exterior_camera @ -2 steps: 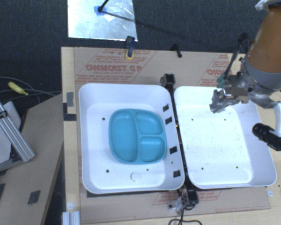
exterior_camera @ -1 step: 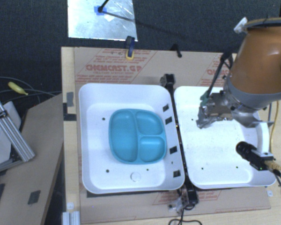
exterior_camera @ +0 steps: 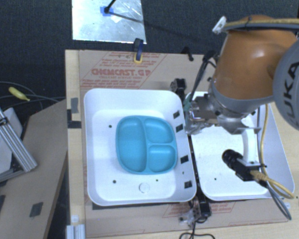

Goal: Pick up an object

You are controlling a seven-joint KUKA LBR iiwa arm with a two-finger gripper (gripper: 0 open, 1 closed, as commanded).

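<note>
While the arm [exterior_camera: 254, 59] hangs over the right bin [exterior_camera: 284, 178], nothing looks picked yet, so I'd call this the approach or search step. Gripper [exterior_camera: 197, 118] sits at the wrist's 9 o'clock end, right above the seam between the two bins; its state I cannot tell, the wrist body hides it. Only clear candidate object: blue divided plate [exterior_camera: 145, 144], lying flat mid left bin [exterior_camera: 104, 108], at about 8 o'clock from the gripper, near but apart. A dark cylindrical piece [exterior_camera: 237, 163] shows at 5 o'clock of the wrist over the right bin floor; probably rig hardware, can't be sure. Next move, my guess: shift toward 8 o'clock, descend onto the plate rim. Flat, shallow plate, so a rim pinch looks tricky, likely slip risk.
</note>
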